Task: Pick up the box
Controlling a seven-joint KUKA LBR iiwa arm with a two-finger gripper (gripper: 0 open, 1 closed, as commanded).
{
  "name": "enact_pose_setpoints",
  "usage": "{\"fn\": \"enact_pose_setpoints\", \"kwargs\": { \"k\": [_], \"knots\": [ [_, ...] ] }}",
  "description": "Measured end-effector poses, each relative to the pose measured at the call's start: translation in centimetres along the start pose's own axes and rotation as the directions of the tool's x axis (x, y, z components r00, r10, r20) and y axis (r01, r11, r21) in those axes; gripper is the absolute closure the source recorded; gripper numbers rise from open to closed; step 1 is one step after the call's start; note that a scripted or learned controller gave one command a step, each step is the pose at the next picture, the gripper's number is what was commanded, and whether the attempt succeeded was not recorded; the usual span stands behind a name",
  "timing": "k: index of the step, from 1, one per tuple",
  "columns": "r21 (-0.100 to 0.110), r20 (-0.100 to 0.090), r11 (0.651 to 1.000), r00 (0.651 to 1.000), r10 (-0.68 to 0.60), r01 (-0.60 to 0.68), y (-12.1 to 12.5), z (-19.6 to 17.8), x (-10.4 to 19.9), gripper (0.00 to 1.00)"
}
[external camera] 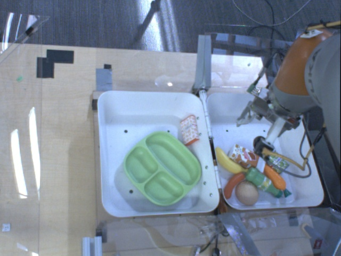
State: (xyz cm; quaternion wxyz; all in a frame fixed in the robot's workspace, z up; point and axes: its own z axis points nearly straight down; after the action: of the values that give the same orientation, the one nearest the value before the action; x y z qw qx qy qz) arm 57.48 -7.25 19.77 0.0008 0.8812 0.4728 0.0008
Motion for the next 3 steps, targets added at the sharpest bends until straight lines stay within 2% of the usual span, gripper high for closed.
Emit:
{"fn": "enact_pose_setpoints", "kwargs": {
  "k": [1, 2, 3],
  "knots": [
    [0.003, 0.002, 0.987, 0.987, 0.164, -0.164, 1.5, 8.9, -3.6, 0.00],
    [-0.002, 0.000, 0.999, 0.999, -0.052, 0.052, 0.2, 0.8, -12.4, 0.00],
    [0.000, 0.000, 0.999, 0.999, -0.035, 0.035, -1.1, 3.7, -14.0, 0.00]
  ]
}}
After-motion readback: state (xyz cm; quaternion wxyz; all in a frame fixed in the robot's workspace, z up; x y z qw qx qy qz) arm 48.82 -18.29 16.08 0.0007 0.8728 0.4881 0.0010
